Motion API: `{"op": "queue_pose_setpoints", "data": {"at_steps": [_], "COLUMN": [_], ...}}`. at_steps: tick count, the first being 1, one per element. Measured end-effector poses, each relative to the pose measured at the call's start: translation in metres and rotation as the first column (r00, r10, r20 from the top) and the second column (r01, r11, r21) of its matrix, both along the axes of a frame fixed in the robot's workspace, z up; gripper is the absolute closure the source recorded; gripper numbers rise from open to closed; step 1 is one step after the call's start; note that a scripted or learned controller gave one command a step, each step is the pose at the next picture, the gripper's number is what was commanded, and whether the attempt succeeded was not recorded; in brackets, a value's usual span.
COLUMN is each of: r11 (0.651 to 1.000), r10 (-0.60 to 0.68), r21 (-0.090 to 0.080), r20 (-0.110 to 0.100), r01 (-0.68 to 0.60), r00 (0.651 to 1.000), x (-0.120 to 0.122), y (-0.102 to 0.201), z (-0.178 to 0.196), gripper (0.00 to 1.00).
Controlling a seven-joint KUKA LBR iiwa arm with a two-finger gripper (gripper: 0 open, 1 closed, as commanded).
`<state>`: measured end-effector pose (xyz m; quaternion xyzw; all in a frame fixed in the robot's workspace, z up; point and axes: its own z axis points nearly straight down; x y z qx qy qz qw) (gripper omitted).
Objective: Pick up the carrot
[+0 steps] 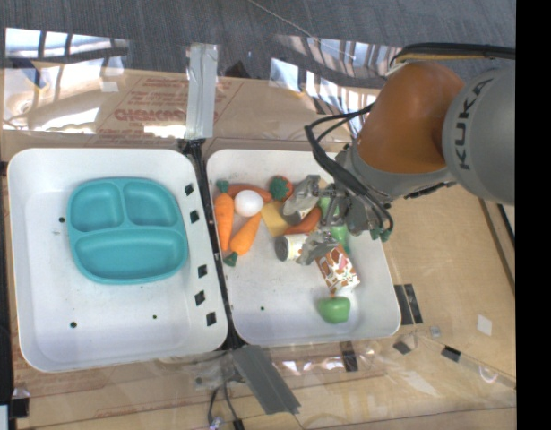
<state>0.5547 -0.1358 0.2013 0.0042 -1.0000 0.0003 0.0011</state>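
A single fixed camera looks down at a slant from above the bench, taking in both shallow white bins side by side: the left bin with its teal divided plate, and the right bin with its clutter of toy food. The view is wide enough to show taped cardboard behind the bins and grey carpet along the top edge. The grey and orange arm enters from the frame's right, looming large because it stands nearer the lens than the bins below.
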Motion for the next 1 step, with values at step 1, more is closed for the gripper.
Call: {"op": "queue_pose_setpoints", "data": {"at_steps": [1], "r11": [0.997], "r10": [0.074], "r21": [-0.002], "r20": [-0.001], "r01": [-0.074], "r00": [0.997], "x": [0.0445], "y": [0.0398], "z": [-0.1114], "gripper": [0.00]}}
